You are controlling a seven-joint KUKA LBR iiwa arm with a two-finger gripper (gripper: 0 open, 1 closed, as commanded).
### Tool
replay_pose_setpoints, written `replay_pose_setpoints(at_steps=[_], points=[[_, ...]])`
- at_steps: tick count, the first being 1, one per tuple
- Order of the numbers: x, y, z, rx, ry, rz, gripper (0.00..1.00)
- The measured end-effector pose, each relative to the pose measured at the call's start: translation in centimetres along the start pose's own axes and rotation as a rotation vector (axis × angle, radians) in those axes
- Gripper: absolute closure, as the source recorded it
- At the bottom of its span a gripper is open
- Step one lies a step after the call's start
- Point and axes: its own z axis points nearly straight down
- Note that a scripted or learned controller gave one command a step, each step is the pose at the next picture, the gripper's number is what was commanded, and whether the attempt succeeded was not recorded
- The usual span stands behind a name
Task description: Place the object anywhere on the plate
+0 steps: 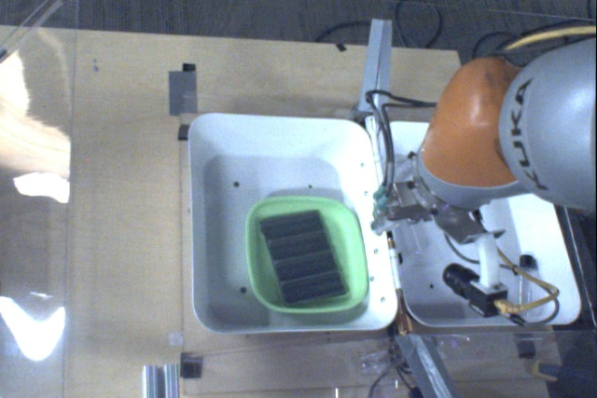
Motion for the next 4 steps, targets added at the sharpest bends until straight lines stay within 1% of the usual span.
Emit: replay_pose_setpoints(at_steps=[1,2,3,4], points=[[0.0,0.0,0.0,0.0,0.0,0.001,0.0],[0.0,0.2,-1.1,-0.005,0.0,-0.002,1.0],[0.0,0.2,-1.1,-0.005,0.0,-0.001,0.0],[0.0,0.4,-2.1,-0.01,0.0,-0.004,1.0]])
